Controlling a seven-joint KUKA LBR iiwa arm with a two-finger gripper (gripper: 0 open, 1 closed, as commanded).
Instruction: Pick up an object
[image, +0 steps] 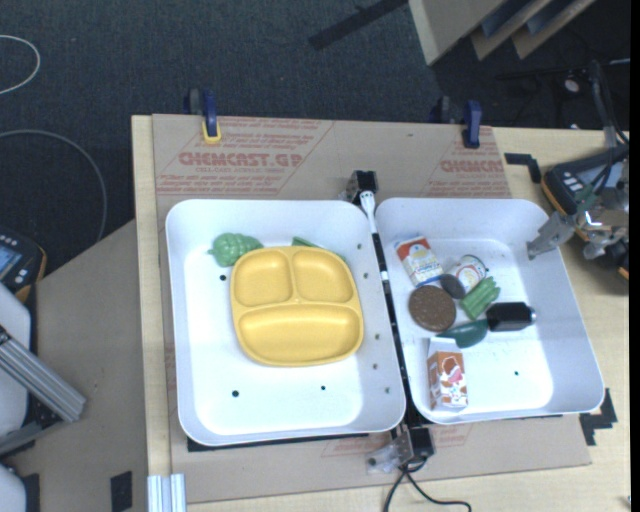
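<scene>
While the gripper is hanging at the far right rim of the right bin, I cannot tell how it is set. It is looking like the approach step: nothing is being carried, and the next move is calling for a descent onto the clutter, perhaps the black object nearest it.

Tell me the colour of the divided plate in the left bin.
Yellow; the divided plate shows plainly in the camera view.

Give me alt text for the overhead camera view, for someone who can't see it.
Two shallow white bins sit side by side on a bench: the left bin holds a yellow divided plate, the right bin a cluster of small items including a brown disc and two small cartons. The gripper hovers at the right bin's far right corner.
</scene>
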